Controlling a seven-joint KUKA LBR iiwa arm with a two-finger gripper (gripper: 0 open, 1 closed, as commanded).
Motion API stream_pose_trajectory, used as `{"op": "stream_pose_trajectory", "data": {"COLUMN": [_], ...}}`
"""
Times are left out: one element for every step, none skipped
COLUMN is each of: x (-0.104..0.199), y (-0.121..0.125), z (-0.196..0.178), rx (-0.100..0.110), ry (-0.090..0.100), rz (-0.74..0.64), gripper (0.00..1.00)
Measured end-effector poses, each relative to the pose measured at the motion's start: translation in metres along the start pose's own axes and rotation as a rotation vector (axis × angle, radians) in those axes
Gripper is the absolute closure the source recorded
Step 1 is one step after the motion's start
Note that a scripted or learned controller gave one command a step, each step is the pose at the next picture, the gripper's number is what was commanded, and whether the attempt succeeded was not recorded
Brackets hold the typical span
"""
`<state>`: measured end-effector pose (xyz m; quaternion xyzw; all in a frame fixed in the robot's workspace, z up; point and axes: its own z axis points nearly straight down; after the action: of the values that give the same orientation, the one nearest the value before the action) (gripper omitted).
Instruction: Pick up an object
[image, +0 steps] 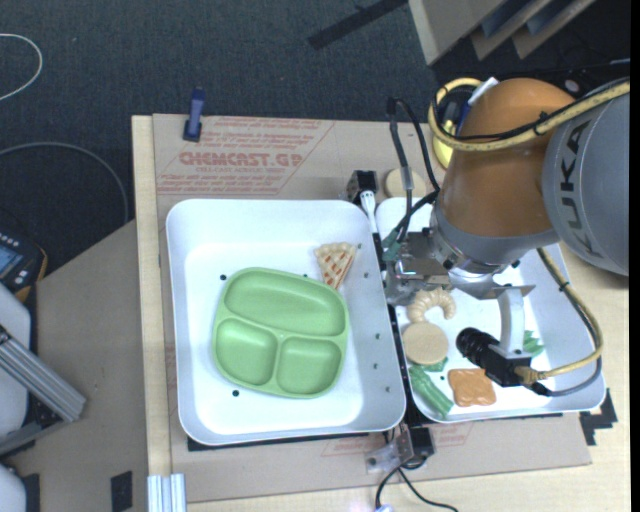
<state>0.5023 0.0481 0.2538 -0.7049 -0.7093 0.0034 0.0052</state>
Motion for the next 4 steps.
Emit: {"op": "stream_pose_trajectory", "data": {"x": [0.056, 0.093, 0.058, 0.116], "y": [0.004, -0.014, -0.024, -0.013], "z": [-0.195, -0.069, -0.014, -0.187], "rx": [-0.032, 0.002, -0.003, -0.032], "ry": [0.003, -0.005, -0.005, 0.005], "rz": [0.001, 0.002, 0.011, 0.0], "gripper": [1.0, 1.0, 1.0, 1.0]}}
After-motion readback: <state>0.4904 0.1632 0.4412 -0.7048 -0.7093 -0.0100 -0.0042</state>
